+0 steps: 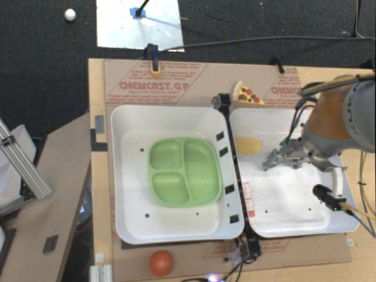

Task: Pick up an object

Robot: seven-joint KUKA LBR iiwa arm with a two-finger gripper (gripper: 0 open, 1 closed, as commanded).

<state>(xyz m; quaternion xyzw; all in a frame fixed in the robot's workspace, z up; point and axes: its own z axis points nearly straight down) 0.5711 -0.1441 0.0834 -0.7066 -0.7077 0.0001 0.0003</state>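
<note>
Camera view: end effector (271, 159), grip state unclear, near yellow piece (248, 145) lying left-right.

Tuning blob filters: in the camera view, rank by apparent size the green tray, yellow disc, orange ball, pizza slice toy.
1. green divided tray
2. orange ball, yellow disc and pizza slice toy: all look alike in size, so no ranking between them.

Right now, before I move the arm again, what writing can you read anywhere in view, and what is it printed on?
"CHEMCAST GP", red letters, on the brown board behind the left bin.
The same red lettering repeats at a slant on that board near the pizza toy; only partly readable.
Small red print on the strip between the bins: too small to read.
</note>
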